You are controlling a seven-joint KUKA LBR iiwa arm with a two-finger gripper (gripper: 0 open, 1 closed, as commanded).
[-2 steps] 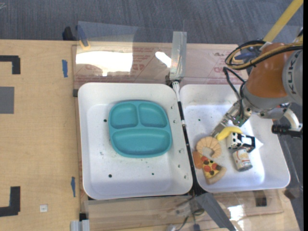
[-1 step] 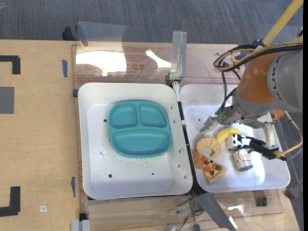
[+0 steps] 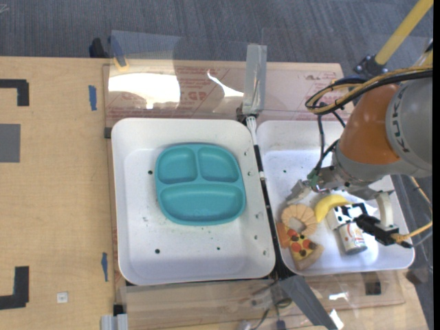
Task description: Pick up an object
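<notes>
The right bin [image 3: 289, 158] holds a yellow banana [image 3: 328, 205], a tan fan-shaped toy [image 3: 299, 216], a toy pizza slice [image 3: 303, 244] and a small can [image 3: 353, 238] lying on its side, all in the bin's front half. My gripper [image 3: 306, 186] hangs low over this bin, just above and left of the banana and right above the fan-shaped toy. The orange band [image 3: 368, 129] and the grey wrist cover part of the bin's right side. I see nothing held in the gripper.
The left bin [image 3: 130, 184] bears a teal divided plate [image 3: 200, 183] in its middle. A ridge [image 3: 260, 184] separates the two bins. Cables and a yellow pole [image 3: 405, 26] run at the upper right. Brown bench [image 3: 48, 184] lies to the left.
</notes>
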